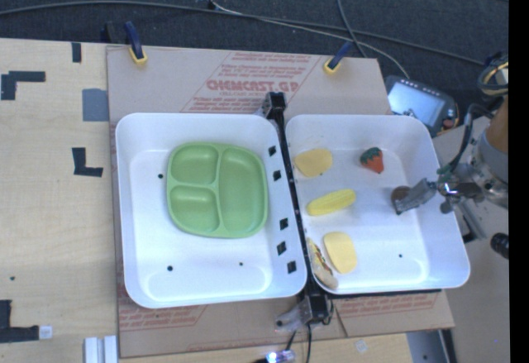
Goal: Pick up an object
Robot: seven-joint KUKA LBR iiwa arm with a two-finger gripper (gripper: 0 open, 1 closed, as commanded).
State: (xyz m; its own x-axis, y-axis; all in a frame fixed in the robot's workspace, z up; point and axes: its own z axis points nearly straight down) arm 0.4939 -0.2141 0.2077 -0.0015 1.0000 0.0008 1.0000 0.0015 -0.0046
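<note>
In the right bin (430, 266), smooth yellow toy corn (331, 202), gripper (407, 198) nearby, grip state unclear.

Bins (132, 188) seen as smooth glossy white plastic; green tray (218, 190) matt plastic; brown board (248, 80) looks like printed cardboard; bench (50, 212) pale wood.

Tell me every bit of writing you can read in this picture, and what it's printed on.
"CHEMCAST GP": red print on the brown board under the two white bins, the only words partly legible, and blurred.
Smaller red lines around that print, and the red print on the board's front edge: too blurred to read.
Screen of the small device behind the right bin: nothing legible.
The green tray and the toy foods bear no text.
</note>
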